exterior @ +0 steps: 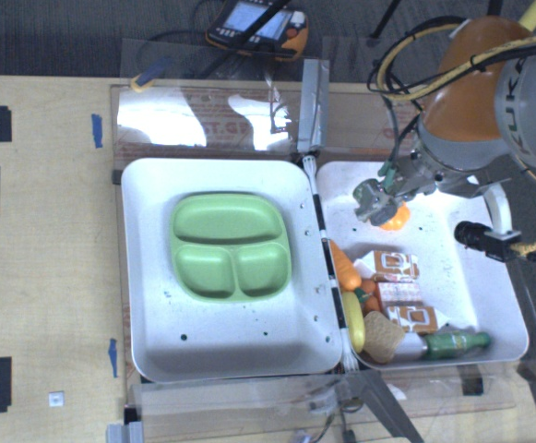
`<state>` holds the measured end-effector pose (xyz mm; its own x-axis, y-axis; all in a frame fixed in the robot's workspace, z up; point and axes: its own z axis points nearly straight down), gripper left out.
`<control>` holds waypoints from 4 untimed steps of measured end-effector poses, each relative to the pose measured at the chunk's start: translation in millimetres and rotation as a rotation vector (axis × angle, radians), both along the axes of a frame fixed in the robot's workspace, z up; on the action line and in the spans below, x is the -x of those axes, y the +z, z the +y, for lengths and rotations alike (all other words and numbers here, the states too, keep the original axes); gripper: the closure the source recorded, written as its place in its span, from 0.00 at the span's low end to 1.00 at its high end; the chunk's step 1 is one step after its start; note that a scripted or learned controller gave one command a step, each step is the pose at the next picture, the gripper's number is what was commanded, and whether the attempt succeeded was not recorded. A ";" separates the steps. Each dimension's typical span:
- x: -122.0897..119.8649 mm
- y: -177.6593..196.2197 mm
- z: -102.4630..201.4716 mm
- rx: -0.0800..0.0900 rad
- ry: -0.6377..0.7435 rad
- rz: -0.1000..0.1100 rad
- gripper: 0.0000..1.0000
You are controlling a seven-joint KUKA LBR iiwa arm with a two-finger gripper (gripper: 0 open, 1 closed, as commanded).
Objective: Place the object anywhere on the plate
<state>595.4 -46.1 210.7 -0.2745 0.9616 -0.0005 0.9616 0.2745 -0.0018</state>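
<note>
Fingers of the gripper [375,201] are too small and blurred for you to judge, so I cannot tell if they are open, closed or gripping. You see the gripper low in the right bin [498,275], near its back left part, and a small orange object [395,217] lies just under and beside it, touching or almost touching; whether it is between the fingers cannot be told. The green plate [230,245], with three compartments, sits in the middle of the left bin [148,275], well apart from the gripper. Along the left wall of the right bin you find a carrot [344,266], a yellow banana-like piece [353,323] and a brownish object [385,339]. Near them lie packages [398,289] with orange-brown print, but the writing is too small to read. A green bottle [455,343] lies on its side at the front. On the arm's grey body [530,109] you can read the letters "KU".
</note>
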 end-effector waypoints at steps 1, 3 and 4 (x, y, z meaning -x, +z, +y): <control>15.2 -0.5 76.2 -0.002 0.271 -0.001 1.00; 4.5 -25.5 134.3 -0.001 0.693 -0.005 1.00; 4.4 -25.4 134.3 -0.001 0.692 -0.006 0.00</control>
